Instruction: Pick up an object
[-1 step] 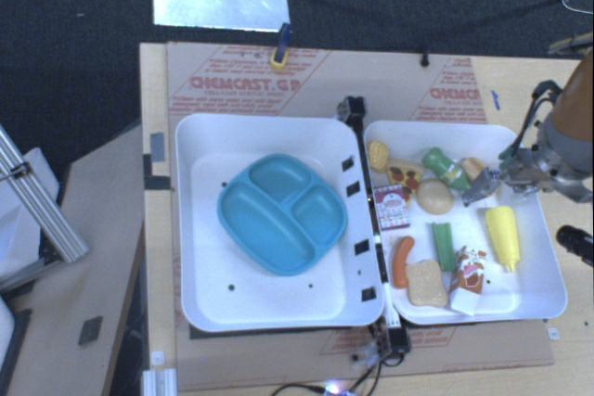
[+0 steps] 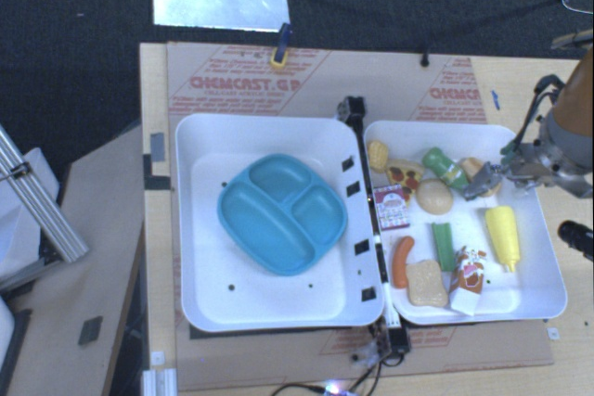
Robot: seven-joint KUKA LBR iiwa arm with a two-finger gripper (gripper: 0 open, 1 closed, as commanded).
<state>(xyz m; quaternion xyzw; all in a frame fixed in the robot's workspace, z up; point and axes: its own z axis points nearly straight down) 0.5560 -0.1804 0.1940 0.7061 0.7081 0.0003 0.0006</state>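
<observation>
Toy foods lay scattered in the right bin [image 2: 553,292]: a yellow mustard bottle [image 2: 503,236], a green bottle [image 2: 445,168], a bread slice [image 2: 427,283].

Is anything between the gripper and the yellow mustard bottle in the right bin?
Nothing visible does. The gripper hangs over the right bin's far right part, and the yellow mustard bottle lies just nearer the camera, with bare white floor between them.

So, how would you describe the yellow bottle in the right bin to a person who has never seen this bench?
Look at the right white bin, the one crowded with toy food. Near its right wall lies the yellow bottle, lengthwise, nozzle toward the front edge. It is the one plain yellow thing there; the green block and the small carton lie to its left.
</observation>
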